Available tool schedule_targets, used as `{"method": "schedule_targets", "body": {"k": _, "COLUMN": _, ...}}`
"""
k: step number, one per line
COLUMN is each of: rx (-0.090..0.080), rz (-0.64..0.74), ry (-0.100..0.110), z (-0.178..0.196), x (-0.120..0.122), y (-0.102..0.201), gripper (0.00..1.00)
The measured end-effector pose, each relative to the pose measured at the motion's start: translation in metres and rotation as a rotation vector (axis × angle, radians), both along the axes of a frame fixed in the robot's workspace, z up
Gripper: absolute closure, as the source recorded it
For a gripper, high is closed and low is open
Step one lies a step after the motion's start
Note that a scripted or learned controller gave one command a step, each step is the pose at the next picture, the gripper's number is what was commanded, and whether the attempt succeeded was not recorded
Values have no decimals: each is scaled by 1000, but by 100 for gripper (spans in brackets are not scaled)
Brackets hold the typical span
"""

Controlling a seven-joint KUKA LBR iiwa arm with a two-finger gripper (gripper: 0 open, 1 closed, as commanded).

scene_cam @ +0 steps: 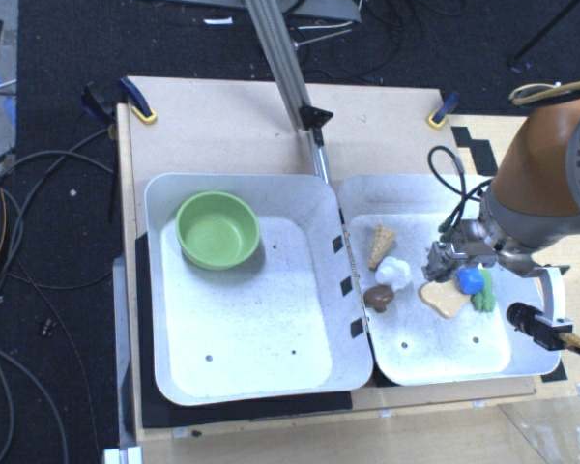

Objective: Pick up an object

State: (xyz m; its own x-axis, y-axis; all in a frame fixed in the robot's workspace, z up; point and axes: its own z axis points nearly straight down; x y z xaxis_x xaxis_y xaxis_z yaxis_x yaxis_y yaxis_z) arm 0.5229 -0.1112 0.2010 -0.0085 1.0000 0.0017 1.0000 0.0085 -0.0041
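No single target is named by the task, so the likeliest one is taken to be the cluster lying in the right bin (522, 361) under the gripper (445, 264): a tan bread-like slice (443, 301), a blue piece (473, 281) and a green piece (484, 301), all touching or nearly so. The gripper is seen low over the upper left edge of this cluster, just beside the blue piece. Nothing can be made out between its parts, and whether it is apart or together cannot be told from this slanted view.

Several risks are judged from this layout. Because the three pieces are crowded, one could be pushed aside while another is pinched, or two could be caught at once and dropped. The flat slice offers little height for a grasp and could slide along the smooth bin floor. A cable (449, 177) is looped near the wrist and could snag.

Further left in the same bin, a tan cone (381, 245), a white lump (394, 272) and a brown rounded item (378, 298) are found near the dividing wall. In the left bin (164, 288), a green bowl (217, 230) is set upright in the upper left corner.
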Motion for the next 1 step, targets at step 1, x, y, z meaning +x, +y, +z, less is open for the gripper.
{"method": "schedule_targets", "body": {"k": 1, "rx": 0, "rz": 0, "ry": 1, "z": -4, "x": -5, "y": 51, "gripper": 100}}
